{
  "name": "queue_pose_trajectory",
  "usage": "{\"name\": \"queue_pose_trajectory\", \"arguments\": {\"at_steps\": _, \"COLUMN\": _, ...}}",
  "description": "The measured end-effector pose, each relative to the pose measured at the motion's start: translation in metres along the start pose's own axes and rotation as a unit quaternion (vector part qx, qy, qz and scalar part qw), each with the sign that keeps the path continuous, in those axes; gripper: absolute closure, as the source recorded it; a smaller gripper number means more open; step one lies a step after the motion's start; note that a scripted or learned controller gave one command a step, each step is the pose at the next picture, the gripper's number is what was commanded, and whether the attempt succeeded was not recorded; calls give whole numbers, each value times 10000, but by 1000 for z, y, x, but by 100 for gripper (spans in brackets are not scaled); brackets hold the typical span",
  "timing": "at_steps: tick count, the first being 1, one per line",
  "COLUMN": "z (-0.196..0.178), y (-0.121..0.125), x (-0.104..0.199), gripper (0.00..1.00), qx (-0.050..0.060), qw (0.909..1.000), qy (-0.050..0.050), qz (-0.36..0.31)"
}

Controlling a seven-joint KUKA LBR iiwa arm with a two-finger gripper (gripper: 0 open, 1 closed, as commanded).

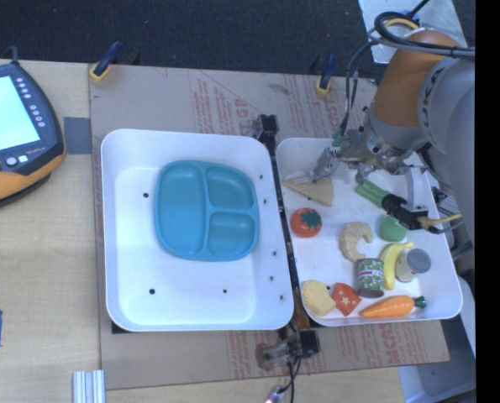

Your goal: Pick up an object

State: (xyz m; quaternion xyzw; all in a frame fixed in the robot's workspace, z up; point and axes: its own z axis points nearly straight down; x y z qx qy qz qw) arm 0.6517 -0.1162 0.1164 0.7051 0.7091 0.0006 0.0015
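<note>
**Wedge under the gripper, pick not yet made**

Wedge point(313, 190), a tan triangular piece, lies flat in the right bin point(451, 309) near its upper left corner. The gripper point(327, 164) hangs just above and slightly right of it, fingers pointing down and left toward the wedge's upper edge. Whether the fingers are spread or closed cannot be told at this size, and nothing can be seen between them, so I judge the wedge not held.

Risks from here, as I judge them:
- The wedge is low and flat. Fingers coming down on top of it rather than astride it would press it into the bin floor and close on nothing.
- It sits close to the bin's left wall. A push from the right could slide it against that wall, or a finger could strike the rim.
- The tomato point(306, 222) lies just below the wedge; a wide or skewed approach could nudge it and send it rolling.

The rest of the food sits lower in the same bin, well apart from the gripper. The left bin point(123, 300) holds a blue tray point(206, 209).
</note>
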Motion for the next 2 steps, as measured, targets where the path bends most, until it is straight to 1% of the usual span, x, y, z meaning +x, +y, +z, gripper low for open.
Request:
{"name": "queue_pose_trajectory", "arguments": {"at_steps": 1, "z": 21, "y": 6, "x": 20, "gripper": 0, "qx": 14, "qw": 10000, "qy": -12, "qz": 10}}
{"name": "queue_pose_trajectory", "arguments": {"at_steps": 2, "z": 10, "y": 7, "x": 20, "gripper": 100, "qx": 15, "qw": 10000, "qy": -11, "qz": -2}}
